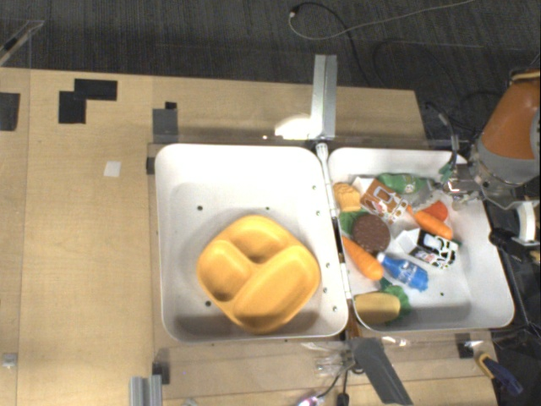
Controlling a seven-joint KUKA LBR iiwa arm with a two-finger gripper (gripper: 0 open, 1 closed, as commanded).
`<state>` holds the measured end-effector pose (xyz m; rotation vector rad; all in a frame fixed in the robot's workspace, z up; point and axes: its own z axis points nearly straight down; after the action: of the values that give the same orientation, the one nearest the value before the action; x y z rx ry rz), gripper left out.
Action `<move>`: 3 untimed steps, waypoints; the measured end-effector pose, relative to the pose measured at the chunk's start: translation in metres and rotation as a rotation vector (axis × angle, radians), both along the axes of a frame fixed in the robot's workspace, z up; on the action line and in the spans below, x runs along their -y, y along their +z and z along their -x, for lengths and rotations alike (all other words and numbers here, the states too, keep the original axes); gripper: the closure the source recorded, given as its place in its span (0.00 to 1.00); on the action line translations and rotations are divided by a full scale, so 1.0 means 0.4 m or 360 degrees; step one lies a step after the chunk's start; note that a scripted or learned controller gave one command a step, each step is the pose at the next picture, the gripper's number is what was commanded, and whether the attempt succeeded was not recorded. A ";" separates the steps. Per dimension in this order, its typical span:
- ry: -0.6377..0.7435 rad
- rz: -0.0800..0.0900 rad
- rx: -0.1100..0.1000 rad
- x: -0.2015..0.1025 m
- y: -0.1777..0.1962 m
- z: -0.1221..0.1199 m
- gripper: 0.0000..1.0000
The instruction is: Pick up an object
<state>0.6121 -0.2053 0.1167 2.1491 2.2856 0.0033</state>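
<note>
A: What could spoil the pick?

B: The right bin (494,307) is crowded: potato (378,307), bottle (406,271), carrots (363,260), cookie (370,233) all touching. Closing there could nudge neighbours or pinch two.

A: And the arm?

B: The gripper (456,182) hangs at that bin's far right corner, orange band (512,123) above. Open or closed, I cannot tell. The yellow tray (258,271) sits in the left bin (182,176).
</note>
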 end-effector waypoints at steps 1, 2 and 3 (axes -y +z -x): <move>0.0004 0.0002 0.0013 -0.003 0.032 -0.007 1.00; 0.0004 0.0002 0.0013 -0.003 0.032 -0.007 0.00; -0.0114 -0.0001 0.0009 -0.002 -0.070 0.028 0.00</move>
<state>0.6010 -0.2043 0.0888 2.2270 2.2043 0.0105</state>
